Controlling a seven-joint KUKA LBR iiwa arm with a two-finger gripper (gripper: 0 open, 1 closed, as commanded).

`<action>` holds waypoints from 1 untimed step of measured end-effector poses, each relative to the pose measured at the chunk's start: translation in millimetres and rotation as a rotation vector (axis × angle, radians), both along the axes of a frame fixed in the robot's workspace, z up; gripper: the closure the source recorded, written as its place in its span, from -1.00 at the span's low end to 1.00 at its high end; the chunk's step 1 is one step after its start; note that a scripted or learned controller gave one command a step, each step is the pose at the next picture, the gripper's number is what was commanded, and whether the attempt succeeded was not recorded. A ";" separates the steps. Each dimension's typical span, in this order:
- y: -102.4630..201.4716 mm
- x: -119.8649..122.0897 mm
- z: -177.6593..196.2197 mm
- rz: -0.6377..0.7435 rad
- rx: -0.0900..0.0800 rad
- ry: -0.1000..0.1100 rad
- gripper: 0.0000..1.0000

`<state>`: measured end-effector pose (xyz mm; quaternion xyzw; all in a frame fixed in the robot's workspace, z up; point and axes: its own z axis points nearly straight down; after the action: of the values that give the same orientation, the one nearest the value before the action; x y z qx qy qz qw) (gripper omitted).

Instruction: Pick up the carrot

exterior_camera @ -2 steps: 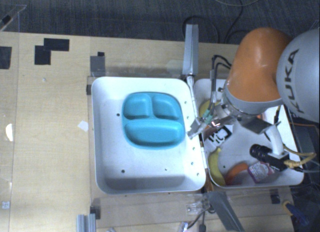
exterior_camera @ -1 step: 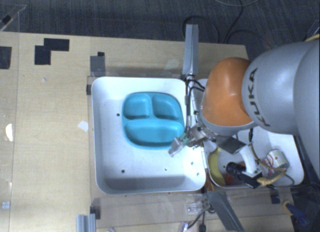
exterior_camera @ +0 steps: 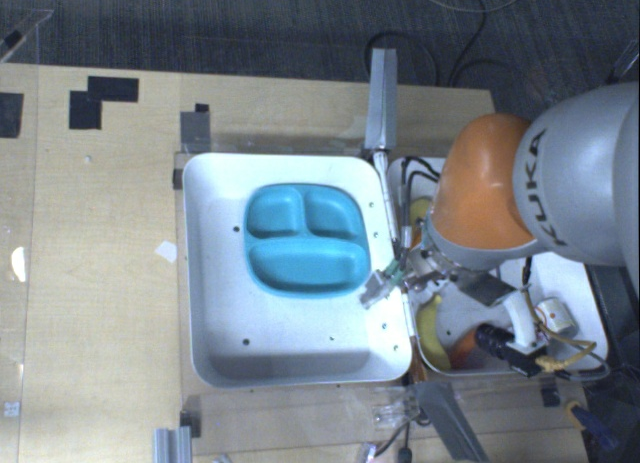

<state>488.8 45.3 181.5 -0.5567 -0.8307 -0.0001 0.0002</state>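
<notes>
My arm's orange band and grey wrist (exterior_camera: 490,196) hang over the right bin (exterior_camera: 590,296) and hide most of it. An orange-red piece (exterior_camera: 462,354), possibly the carrot, peeks out below the arm at the bin's front, beside a yellow item (exterior_camera: 430,326). The gripper (exterior_camera: 398,279) shows as metal parts at the divide between the two bins, just above the yellow item. Nothing can be seen held in it.
The left bin (exterior_camera: 215,251) holds a blue divided plate (exterior_camera: 305,238). Another yellowish item (exterior_camera: 418,213) lies at the right bin's left wall. Cables and a black connector (exterior_camera: 510,343) trail from the wrist. Metal posts stand at the bins' back (exterior_camera: 381,101) and front.
</notes>
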 end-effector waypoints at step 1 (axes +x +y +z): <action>-19.0 0.2 0.2 0.180 0.000 -0.001 -1.00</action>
<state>489.0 26.3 181.7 -0.4797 -0.8774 -0.0004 0.0000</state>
